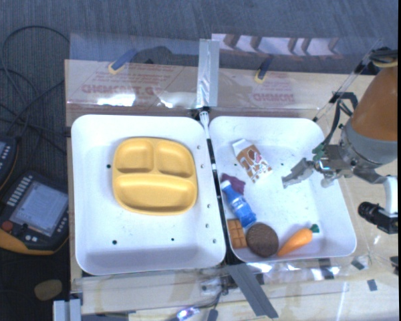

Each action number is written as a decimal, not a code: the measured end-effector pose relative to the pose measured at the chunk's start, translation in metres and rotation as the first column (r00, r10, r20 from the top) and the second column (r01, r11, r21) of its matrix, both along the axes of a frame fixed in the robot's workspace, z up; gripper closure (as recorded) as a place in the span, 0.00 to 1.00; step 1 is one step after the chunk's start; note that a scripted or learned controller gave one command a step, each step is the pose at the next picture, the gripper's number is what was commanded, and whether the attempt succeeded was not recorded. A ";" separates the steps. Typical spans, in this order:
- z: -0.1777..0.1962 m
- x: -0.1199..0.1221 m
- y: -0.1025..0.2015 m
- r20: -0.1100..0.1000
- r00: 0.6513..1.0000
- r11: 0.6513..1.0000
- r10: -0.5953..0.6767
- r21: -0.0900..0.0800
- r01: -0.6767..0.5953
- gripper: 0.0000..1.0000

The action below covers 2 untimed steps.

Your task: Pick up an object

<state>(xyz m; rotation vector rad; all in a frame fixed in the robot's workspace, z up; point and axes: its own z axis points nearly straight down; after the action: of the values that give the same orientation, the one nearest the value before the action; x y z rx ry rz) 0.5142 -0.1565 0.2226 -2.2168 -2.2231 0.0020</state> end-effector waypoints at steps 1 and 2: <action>-0.095 0.122 0.046 -0.001 0.996 0.996 0.092 -0.001 -0.092 0.00; -0.134 0.121 0.041 0.009 0.992 0.992 0.125 -0.004 -0.125 0.00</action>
<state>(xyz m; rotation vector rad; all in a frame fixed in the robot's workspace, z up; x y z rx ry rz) 0.6348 -0.1157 0.0885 -2.0794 -2.3649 -0.0041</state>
